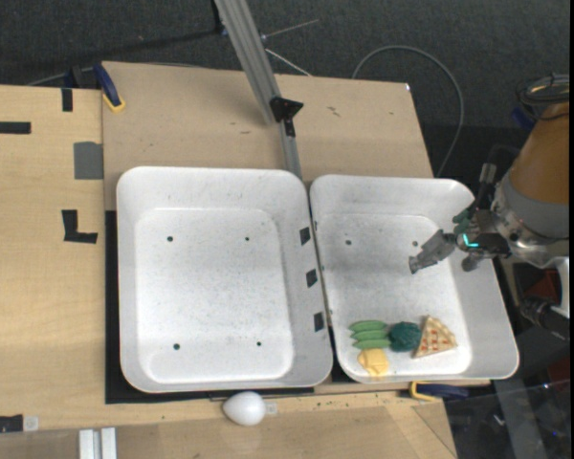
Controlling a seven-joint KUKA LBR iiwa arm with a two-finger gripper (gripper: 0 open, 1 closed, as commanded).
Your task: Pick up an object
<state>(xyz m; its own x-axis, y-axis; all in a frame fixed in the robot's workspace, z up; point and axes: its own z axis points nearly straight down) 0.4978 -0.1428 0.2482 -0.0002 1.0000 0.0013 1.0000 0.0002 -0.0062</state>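
From my feed the gripper is hanging over the right bin, up near its right wall, and I honestly can't tell how it's set. The toy food sits well apart from it at the bin's near edge: green pea pod, dark green broccoli, pizza slice, yellow piece. A white egg lies on the bench just below the left bin.

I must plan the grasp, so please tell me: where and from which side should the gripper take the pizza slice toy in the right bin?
The pizza slice lies flat near the right bin's front wall, its left edge close to the dark green toy. Coming straight down from above seems best, probably closing across the narrower tip end, away from that neighbour. The gripper is above the bin's middle.
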